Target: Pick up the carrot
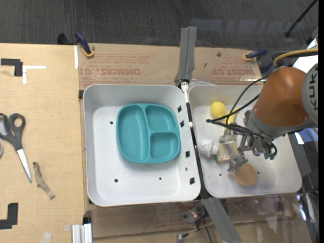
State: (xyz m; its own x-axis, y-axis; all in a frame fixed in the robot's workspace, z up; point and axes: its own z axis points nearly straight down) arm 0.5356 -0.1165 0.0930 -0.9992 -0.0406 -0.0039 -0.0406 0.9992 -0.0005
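The gripper (236, 164) is down inside the right bin (283, 187), hanging below the arm's orange band (281, 101) with dark cables looped around the wrist. Whether it is spread or pressed together, I cannot tell from this angle, and nothing can be seen pinched in it. Its tip sits just beside the upper left edge of a round tan thing (247, 176), which lies near the front of the bin; whether the two touch is unclear. Just to the gripper's left there's a small green and white speckled piece (223, 153), and beside that a white lump (206, 147) close to the bin's left wall. Further back, a yellow ball (217, 109) rests near the rear left corner, well apart from the gripper. As for the carrot, I cannot tell which of these it is; no clear carrot shape stands out among the things in this bin. Moving over, the left bin (87, 135) holds a teal divided plate (149, 133) with three sections, lying flat in the middle. Out on the bench to the far left, a pair of scissors (16, 138) lies on the cardboard.
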